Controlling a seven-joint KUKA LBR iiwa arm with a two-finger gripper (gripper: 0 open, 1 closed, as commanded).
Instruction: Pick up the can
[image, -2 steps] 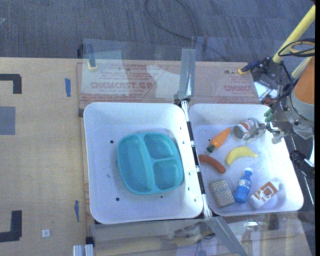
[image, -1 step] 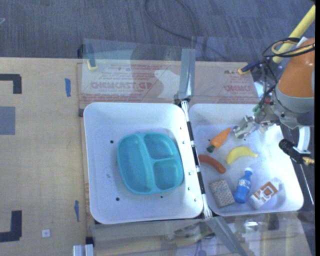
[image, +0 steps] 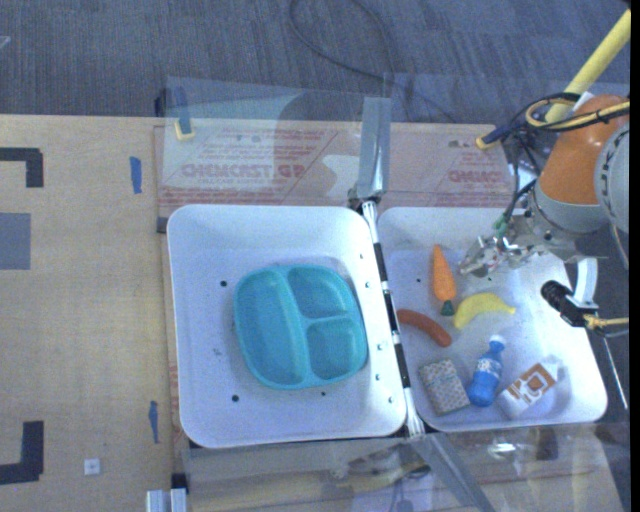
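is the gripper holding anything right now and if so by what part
Nothing is held. The gripper hangs over the right bin, near the carrot and banana.

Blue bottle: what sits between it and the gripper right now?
The yellow banana lies crosswise in that stretch, with the gripper farther up the camera view and the blue bottle lower down.

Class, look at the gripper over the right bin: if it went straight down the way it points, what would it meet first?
Most likely the bare floor of the right bin beside the carrot. The gripper hangs near the carrot's upper end, but its height is unclear from this view.
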